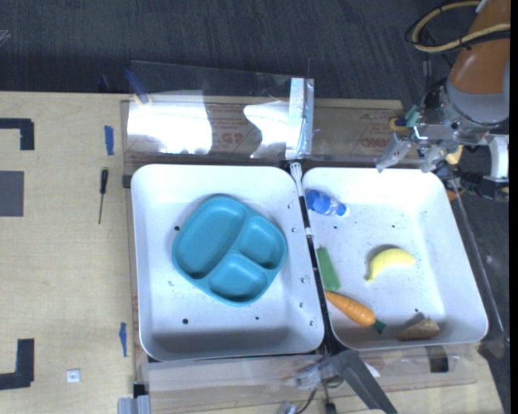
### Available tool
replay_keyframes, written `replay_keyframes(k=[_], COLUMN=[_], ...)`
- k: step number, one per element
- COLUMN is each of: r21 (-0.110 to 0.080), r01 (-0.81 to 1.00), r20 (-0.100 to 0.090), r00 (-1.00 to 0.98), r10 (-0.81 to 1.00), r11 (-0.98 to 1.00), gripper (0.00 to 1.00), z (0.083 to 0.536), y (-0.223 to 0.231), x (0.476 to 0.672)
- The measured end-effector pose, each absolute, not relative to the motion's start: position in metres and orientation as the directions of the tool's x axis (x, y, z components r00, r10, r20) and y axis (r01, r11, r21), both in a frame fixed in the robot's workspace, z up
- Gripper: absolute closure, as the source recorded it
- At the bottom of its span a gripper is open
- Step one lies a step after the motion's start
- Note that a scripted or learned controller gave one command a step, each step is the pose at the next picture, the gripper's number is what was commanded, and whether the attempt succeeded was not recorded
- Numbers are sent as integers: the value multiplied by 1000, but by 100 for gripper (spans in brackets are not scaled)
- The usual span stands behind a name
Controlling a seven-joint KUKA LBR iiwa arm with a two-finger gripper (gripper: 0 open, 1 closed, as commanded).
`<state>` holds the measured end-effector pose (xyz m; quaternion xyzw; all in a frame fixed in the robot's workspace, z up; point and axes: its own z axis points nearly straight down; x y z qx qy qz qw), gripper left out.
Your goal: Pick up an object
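Observation:
The right bin (453,242) holds a yellow banana (391,260) near its middle and an orange carrot (350,307) at its front left. A green stick (327,268) lies along the left wall, a small blue object (324,204) sits at the back left, and a brown lump (419,327) rests at the front. My gripper (406,164) hangs over the bin's back rim at the upper right. It is open with nothing between its fingers and stands well apart from every object.
The left bin (154,307) holds a blue divided plate (231,248). A clear plastic sheet (210,121) stands behind the bins. Cables (441,24) loop near the arm at the top right. A divider (307,242) runs between the bins.

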<state>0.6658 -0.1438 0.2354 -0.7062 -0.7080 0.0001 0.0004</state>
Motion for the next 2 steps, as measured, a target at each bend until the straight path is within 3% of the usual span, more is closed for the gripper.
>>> replay_keyframes(k=[1,2], r21=[-1,6], r01=[997,980], r20=[-2,-3], r00=[-76,-201], r10=[997,980], r11=[76,201], gripper=[0,0], z=[202,88], y=[-214,-185], x=[666,611])
